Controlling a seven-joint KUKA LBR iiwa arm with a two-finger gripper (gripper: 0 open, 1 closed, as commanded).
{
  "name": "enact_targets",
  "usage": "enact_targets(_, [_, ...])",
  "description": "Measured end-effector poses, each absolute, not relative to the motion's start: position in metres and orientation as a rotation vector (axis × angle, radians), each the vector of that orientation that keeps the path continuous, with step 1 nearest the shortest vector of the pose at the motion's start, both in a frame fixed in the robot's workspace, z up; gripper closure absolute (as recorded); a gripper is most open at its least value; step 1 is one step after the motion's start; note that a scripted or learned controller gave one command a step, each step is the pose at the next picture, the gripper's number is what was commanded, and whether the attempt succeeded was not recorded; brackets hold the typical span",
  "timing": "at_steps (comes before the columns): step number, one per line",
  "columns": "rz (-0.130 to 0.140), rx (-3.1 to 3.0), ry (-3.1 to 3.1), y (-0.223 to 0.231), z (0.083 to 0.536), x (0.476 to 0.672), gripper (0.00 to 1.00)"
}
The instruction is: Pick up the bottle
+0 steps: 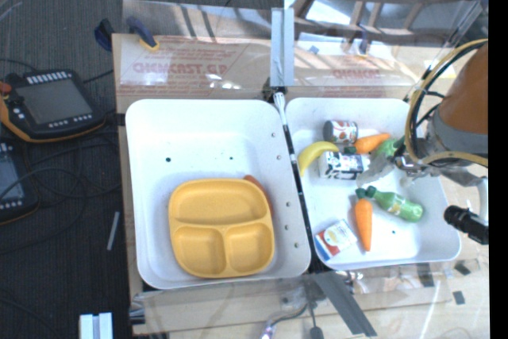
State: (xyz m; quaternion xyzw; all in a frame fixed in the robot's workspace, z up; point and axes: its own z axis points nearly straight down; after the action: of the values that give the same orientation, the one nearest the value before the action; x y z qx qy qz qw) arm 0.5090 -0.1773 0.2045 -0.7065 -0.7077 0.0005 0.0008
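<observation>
A green bottle [394, 205] lies on its side in the right bin [432, 250], its dark cap pointing left. The grey arm with its orange band comes in from the right edge above the bin's right side. My gripper [399, 164] hangs just above and slightly beyond the bottle, near the bin's middle right. Nothing is visibly held in it.
The right bin also holds a can [340, 131], a banana [313, 154], a black-and-white carton [344, 164], two carrots [371, 144] [363, 223] and a small box [336, 239]. A yellow divided plate [221, 227] sits in the left bin [159, 139]. Cables loop beside the arm.
</observation>
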Motion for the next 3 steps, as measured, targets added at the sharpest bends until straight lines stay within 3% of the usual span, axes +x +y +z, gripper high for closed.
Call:
enact_targets(1, [-0.014,-2.55,-1.854,-0.207,0.092,0.492,0.0])
enact_targets(2, [-0.016,-2.565,-1.84,-0.146,0.092,0.582,0.0])
enact_targets(3, [-0.013,-2.571,-1.837,-0.127,0.093,0.568,0.0])
